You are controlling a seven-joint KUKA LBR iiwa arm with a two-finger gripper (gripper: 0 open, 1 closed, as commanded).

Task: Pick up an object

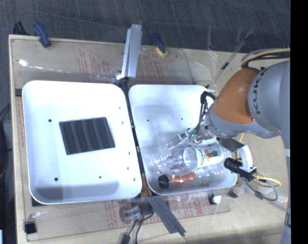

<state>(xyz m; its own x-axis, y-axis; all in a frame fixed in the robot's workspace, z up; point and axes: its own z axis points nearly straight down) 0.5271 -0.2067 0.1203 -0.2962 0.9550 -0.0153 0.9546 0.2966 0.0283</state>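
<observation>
The grey arm with its orange band reaches into the right bin from the right. My gripper is low over the bin's near right part, among the clear plastic items there. Just below it lies a clear plastic bottle with a white and green label, on its side. A second clear bottle with a black cap and orange contents lies along the bin's front wall. The gripper touches or nearly touches the labelled bottle's upper side.
The left bin holds a dark ribbed rectangular pad. A metal divider bar stands at the back between the bins. Blue clamps sit on the bench's far edge. Cables trail at the right.
</observation>
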